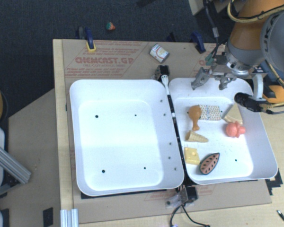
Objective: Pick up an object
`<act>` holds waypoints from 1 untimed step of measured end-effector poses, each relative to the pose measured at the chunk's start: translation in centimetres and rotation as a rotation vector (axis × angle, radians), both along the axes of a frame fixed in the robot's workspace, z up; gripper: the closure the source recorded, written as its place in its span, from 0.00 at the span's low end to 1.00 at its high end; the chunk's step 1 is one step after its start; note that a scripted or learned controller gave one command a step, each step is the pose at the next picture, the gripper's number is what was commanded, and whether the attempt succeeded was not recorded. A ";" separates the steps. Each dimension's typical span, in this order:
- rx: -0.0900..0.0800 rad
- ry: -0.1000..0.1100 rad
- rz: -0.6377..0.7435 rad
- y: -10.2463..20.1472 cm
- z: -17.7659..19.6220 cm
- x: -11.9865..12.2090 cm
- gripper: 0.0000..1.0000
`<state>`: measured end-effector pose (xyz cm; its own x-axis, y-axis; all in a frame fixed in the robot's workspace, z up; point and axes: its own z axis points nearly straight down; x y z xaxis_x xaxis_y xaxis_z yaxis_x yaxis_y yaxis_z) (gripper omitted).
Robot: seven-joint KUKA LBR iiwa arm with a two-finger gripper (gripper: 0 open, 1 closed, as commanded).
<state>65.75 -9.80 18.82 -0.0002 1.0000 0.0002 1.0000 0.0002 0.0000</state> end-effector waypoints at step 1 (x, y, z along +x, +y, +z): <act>0.000 0.005 -0.001 0.2 -9.8 -5.8 0.00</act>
